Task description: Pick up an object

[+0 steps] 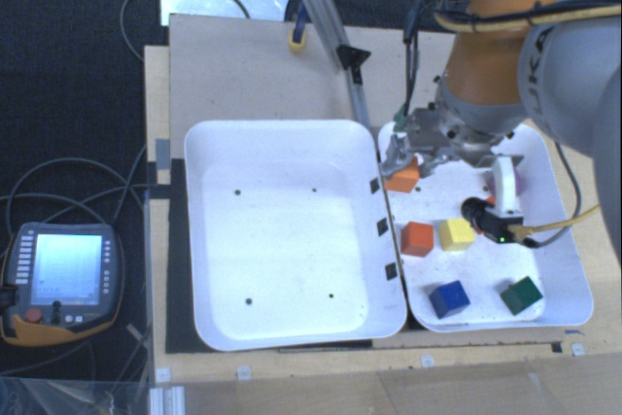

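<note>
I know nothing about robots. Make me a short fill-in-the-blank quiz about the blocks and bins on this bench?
1. All the blocks lie in the ____ bin.
2. The block right beside the red block is ____.
3. The blue block and the ____ block lie nearest the front rim.
4. The gripper hovers above an ____ block.

Missing words: right; yellow; green; orange

A pale wooden bench (262, 63) carried two shallow white bins side by side, the left bin (282, 233) touching the right bin (569, 292) along their inner rims, with a yellow-handled clamp (298, 34) near the bench's far edge
</note>
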You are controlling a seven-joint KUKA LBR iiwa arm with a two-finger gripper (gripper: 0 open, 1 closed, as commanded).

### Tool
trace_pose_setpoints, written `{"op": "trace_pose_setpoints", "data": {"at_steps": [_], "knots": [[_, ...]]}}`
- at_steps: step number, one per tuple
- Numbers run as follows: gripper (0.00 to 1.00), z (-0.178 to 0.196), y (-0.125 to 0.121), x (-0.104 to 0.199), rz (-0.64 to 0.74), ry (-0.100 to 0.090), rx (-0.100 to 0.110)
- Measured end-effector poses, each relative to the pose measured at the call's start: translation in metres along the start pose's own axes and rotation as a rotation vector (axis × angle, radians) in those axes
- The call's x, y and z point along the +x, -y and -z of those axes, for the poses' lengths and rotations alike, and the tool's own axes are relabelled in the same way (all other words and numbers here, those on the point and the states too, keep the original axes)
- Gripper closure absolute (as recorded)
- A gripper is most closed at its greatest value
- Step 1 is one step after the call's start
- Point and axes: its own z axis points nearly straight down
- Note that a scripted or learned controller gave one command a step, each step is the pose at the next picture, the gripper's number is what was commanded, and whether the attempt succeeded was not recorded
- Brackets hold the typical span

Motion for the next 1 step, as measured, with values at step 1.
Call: {"op": "trace_pose_setpoints", "data": {"at_steps": [1], "knots": [[1.00,-0.0125,-0.0172,0.0432,-0.002,0.001,0.002]]}}
